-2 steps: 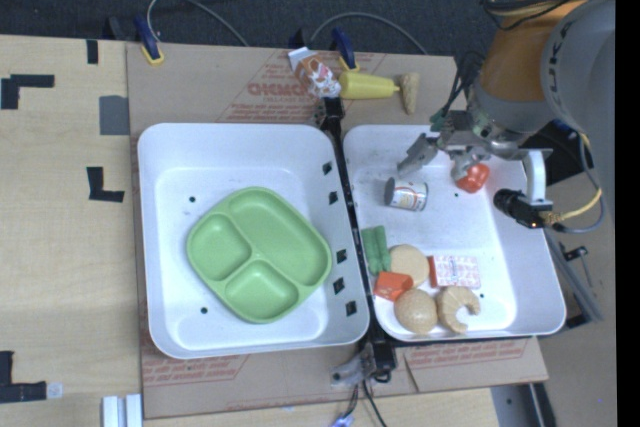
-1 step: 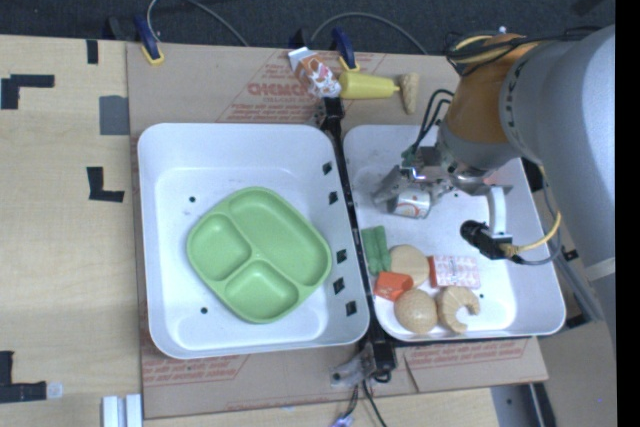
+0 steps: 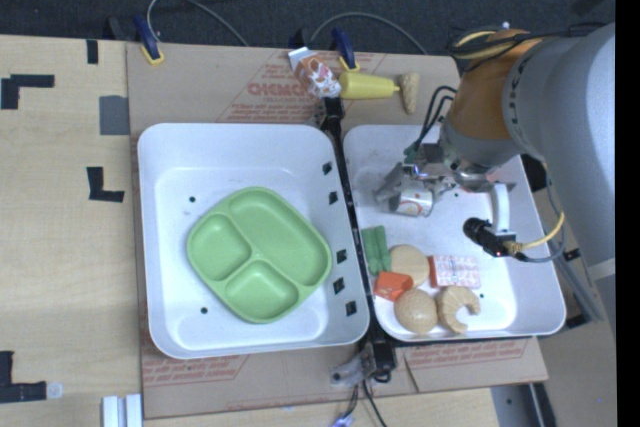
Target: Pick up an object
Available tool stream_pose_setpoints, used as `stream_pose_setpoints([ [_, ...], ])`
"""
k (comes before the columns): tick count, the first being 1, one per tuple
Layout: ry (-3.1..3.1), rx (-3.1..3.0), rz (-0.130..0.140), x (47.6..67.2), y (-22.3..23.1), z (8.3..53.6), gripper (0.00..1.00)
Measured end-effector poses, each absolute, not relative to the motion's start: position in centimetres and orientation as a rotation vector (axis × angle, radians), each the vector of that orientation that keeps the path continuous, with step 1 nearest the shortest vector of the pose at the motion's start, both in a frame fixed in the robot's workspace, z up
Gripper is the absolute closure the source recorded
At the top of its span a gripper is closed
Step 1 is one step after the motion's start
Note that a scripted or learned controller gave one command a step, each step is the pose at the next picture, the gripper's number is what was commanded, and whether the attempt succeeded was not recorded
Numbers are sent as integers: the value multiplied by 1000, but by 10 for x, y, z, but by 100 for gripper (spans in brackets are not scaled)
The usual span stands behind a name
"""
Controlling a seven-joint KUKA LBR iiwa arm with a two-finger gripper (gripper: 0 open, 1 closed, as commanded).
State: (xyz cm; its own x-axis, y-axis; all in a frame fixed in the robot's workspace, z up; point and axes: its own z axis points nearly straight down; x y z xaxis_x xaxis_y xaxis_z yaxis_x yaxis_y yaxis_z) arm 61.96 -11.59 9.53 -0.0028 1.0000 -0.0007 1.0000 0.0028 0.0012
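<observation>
Camera view: I have the gripper [image 3: 405, 194] low over the upper part of the right bin [image 3: 540, 315], on bare white floor near the divider. I cannot tell from this angle how it is set, and I see nothing held in it.

The pickable items lie in a cluster toward the near edge of that bin, down-frame from the gripper and well apart from it: a green strip [image 3: 374, 248] nearest, its long axis running up-and-down the frame beside the divider; an orange piece [image 3: 392, 286] just below it; pale round pieces [image 3: 416, 311] and a red-and-white packet [image 3: 455, 270] further right.

The green tray [image 3: 259, 254] sits in the left bin [image 3: 160, 215]. I judge the coming move turns on travelling down-frame, toward the green strip.
</observation>
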Motion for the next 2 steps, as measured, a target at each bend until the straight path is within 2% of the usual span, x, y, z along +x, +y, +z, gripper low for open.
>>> stream_pose_setpoints([
  [1, 2225, 2217, 3, 632, -50, 185, 100],
  [2, 2226, 2220, -2, 598, 7, 184, 100],
])
